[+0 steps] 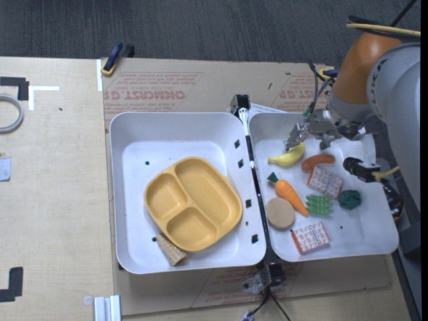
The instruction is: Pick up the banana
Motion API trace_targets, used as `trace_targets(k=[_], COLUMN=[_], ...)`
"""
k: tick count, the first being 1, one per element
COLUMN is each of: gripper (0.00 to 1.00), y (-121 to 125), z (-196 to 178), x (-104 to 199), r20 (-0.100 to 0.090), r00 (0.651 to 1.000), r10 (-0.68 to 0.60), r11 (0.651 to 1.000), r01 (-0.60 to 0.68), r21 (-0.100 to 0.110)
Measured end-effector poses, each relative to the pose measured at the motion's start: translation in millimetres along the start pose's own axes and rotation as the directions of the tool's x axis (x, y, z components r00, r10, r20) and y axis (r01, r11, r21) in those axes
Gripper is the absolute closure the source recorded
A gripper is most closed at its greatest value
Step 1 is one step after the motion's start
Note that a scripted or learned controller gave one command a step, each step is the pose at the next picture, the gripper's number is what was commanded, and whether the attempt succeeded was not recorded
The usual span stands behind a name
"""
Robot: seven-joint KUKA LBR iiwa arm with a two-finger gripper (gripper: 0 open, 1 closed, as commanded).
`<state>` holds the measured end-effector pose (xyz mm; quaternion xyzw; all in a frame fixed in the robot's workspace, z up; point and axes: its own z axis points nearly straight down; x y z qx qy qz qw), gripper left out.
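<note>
A black clamp or stand foot (266, 274) sits at the near edge of the desk, between the two bins. To the far left the desk (53, 199) is pale, smooth wood with black tape marks and a grey ring; further right it is covered by a flat brown cardboard sheet (174, 89) printed in red, and dark carpet (200, 15) runs beyond it. The left bin (130, 179) is shallow, white, glossy plastic with rounded corners; in it lies a yellow plate (192, 203) with three compartments, and a tan wedge like bread (171, 251) lies just beside the plate's near rim. The right bin (374, 236) is the same white plastic. In it are a round beige disc (280, 213), an orange carrot (291, 196) with a green top, a printed box (310, 237), the curved yellow banana (287, 156) near the bin's far left corner, a reddish sausage (317, 160), a second printed box (325, 181), green pods (318, 204) and a dark green leafy lump (350, 198). The tool (299, 134) hangs just above the banana's far end; I cannot tell whether it is open or closed. The grey arm (401, 99) with its orange band fills the right.
</note>
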<state>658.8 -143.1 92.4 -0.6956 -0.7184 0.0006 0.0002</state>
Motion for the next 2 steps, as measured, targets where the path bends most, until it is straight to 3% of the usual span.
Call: trace_targets(k=[1,2], gripper=[1.00,1.00], y=[0.3,2.0], z=[-9.8,-99.8], x=[-0.1,61.9], r20=[0.001,0.001], r00=[1.000,0.991], r10=[-0.003,0.137], r11=[1.000,0.991], r01=[0.003,-0.137], r21=[0.000,-0.001])
